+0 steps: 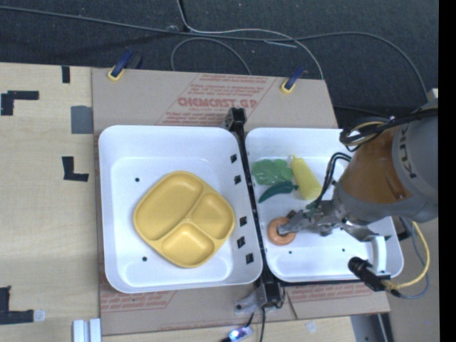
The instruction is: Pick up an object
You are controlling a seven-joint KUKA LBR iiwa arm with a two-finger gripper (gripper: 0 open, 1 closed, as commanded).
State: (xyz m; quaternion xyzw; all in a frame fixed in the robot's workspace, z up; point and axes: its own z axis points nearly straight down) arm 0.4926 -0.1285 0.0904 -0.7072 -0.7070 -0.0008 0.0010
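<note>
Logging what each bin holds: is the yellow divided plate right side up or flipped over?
Right side up. The yellow divided plate lies flat in the left bin, and its three hollow compartments face upward.

Both bins (114, 191) were plain white. The divided plate (184, 218) in the left one was mustard yellow. The right bin held a green leafy item (271, 171), a pale yellow oblong piece (306, 178) and an orange ring (280, 232). The arm (388, 173) was grey with an orange band. The cardboard sheet (214, 98) was brown with red lettering; the clips (122, 64) were yellow and blue.
</note>
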